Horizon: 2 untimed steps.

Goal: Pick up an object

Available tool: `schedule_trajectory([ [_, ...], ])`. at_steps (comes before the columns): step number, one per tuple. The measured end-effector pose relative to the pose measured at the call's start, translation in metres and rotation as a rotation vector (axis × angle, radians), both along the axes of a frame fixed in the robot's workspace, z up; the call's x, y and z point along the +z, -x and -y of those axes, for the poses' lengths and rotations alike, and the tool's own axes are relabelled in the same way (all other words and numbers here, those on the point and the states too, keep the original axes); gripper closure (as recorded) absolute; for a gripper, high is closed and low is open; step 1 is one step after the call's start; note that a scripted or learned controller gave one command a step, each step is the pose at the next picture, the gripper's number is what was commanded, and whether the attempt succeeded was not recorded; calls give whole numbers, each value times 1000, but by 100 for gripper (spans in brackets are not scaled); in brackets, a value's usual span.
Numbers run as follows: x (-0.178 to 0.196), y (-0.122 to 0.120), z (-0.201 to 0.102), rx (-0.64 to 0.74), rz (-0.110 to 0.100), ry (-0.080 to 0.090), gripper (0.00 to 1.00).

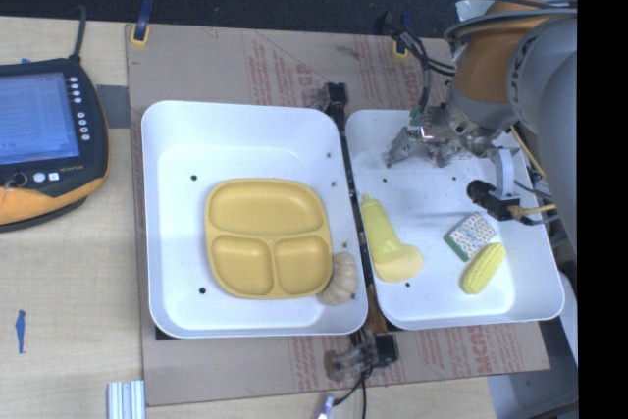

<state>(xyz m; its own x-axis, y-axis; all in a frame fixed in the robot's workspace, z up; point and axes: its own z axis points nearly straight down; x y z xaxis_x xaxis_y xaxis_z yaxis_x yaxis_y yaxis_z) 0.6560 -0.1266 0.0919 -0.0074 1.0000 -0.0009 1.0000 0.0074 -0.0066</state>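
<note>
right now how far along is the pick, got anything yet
Done: nothing looks lifted. The corn cob, the small sponge and the yellow bottle all lie on the right bin floor. In hand: the gripper is at the bin's far end, with nothing seen between its fingers. Left: reach an object, grasp, lift.

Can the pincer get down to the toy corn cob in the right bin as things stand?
Probably yes. The pincer hangs over the right bin's far end; the toy corn cob lies uncovered near the front, though a green-edged sponge sits close beside it.
</note>
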Motion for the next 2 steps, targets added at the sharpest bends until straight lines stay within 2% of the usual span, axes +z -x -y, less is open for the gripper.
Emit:
schedule_trajectory([
  [1,0,3,-16,0,-1,0,0],
  [2,101,-1,-86,-2,5,-2,0],
])
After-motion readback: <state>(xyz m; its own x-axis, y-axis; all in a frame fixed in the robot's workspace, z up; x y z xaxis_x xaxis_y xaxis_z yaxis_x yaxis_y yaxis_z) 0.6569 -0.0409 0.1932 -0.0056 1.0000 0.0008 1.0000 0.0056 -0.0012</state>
